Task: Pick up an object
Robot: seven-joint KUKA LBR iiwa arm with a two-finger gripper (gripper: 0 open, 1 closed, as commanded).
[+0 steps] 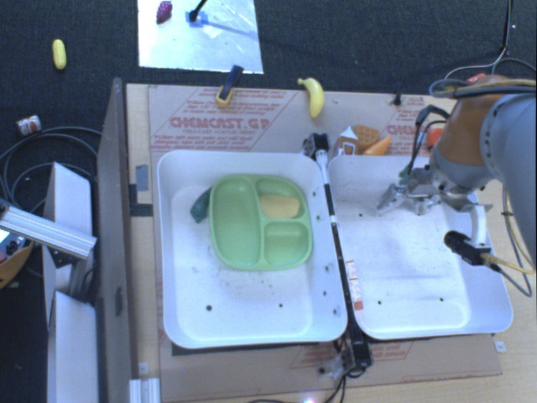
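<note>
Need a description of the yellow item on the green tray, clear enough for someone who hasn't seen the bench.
Start at the left white bin. A green divided tray lies in it, with three compartments. The yellow item sits in the upper right compartment: a flat, pale yellow piece and the tray's sole contents, unlike the dark green object tucked by the tray's left edge.
</note>
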